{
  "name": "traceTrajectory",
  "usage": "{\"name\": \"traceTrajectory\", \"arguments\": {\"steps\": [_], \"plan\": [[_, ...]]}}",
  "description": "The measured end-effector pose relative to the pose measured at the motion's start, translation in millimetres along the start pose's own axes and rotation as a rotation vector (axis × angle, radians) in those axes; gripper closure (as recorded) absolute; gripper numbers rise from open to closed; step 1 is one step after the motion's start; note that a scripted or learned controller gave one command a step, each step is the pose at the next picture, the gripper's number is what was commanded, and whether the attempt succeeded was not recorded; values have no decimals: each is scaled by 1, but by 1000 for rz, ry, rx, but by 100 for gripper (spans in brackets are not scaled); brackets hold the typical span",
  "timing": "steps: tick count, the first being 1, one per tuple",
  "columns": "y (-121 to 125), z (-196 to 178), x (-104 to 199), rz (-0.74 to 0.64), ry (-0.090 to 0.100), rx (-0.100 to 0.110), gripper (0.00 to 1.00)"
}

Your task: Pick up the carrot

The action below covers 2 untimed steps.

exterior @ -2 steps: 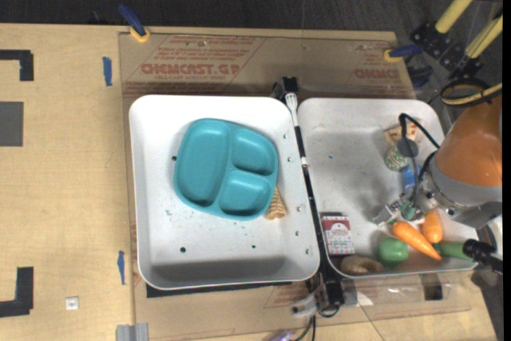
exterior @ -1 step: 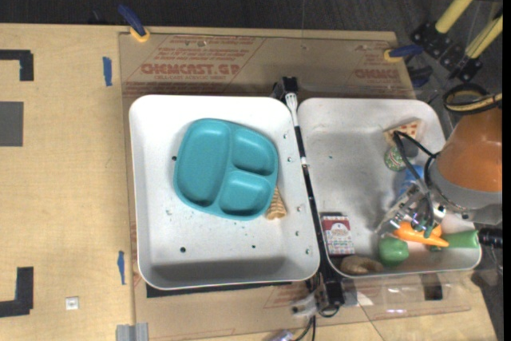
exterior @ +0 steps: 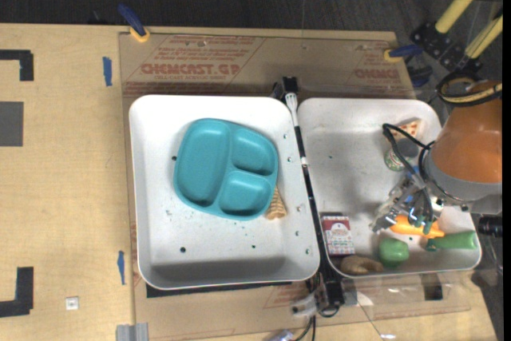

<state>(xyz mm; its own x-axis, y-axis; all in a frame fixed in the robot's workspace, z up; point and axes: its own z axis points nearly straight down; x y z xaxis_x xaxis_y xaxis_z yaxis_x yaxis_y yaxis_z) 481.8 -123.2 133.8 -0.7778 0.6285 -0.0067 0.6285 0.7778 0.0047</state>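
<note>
Nearest the camera, at the near edge of the right bin [exterior: 319, 122], lies a small brown lump [exterior: 361, 265], with a red-and-white carton [exterior: 338, 235] just to its left against the divider. Slightly farther in sit a green round item [exterior: 393, 251] and a green elongated piece [exterior: 455, 242] to its right.

Carrot [exterior: 413, 229] — the task's thing — lies in the near right part of that bin, a short orange piece touching or just above the green items. Gripper [exterior: 403, 210] is directly over it, close to or touching it; cables and metal parts clutter the spot, so whether the fingers are apart or together cannot be told (and no object is visibly clamped between them).

Farther in, a small round item [exterior: 394, 160] and a pale wedge [exterior: 410, 126] lie near the bin's far right corner. Left bin [exterior: 152, 196] holds a blue divided plate [exterior: 227, 168] with a tan cone-like item [exterior: 275, 206] at its near right edge.

Assessment: approach appears complete — the arm is positioned at the carrot. The carrot rests low in the bin among its neighbours, so by my judgement no lift has occurred. Remaining: secure grasp and raise it clear.
</note>
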Motion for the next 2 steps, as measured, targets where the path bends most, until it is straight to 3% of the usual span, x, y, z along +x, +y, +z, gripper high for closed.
{"name": "traceTrajectory", "arguments": {"steps": [1,2], "plan": [[21,-24,-62,-209,-3,0,100],[20,-24,-62,-209,-1,1,0]]}}
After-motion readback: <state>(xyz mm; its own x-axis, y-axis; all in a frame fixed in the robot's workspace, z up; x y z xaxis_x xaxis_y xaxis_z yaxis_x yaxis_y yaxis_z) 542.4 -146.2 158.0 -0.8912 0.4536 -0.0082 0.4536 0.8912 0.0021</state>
